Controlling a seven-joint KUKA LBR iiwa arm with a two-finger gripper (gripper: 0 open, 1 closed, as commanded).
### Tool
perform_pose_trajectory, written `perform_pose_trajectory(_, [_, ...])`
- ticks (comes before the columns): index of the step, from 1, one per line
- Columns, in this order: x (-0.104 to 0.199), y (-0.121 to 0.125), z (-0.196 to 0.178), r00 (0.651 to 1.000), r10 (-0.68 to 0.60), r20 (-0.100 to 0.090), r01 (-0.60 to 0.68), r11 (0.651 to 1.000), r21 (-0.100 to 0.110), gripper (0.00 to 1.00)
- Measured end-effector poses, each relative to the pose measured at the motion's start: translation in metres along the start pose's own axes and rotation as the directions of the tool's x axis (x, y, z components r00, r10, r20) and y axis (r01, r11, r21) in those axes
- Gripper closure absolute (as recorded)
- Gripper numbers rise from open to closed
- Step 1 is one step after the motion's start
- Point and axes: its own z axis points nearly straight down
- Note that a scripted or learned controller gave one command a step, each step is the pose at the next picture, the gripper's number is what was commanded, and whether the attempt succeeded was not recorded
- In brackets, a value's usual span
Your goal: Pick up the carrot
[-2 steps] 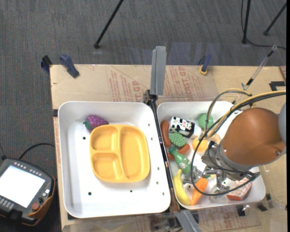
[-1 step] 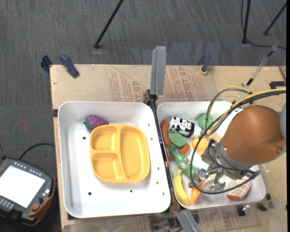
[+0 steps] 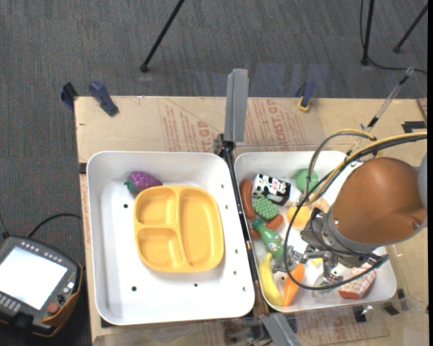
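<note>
The carrot (image 3: 291,287), a small orange piece, lies near the front edge of the right bin (image 3: 387,288), beside a yellow banana (image 3: 268,277). My gripper (image 3: 312,264) hangs low over the bin, just right of and slightly above the carrot, under the arm's large orange band (image 3: 379,200). The wrist and cables hide the gripper's tips. I cannot tell whether the carrot is touched or held.
The right bin also holds a cow-patterned box (image 3: 271,187), green toys (image 3: 265,208), a green bottle (image 3: 271,239) and a red-white wedge (image 3: 358,286). In the left bin (image 3: 105,193) sit a yellow divided plate (image 3: 179,228) and purple grapes (image 3: 143,181).
</note>
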Motion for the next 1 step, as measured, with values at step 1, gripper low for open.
perform_pose_trajectory(1, [0.0007, -0.0008, 0.0171, 0.988, 0.154, -0.006, -0.154, 0.988, 0.005, 0.00])
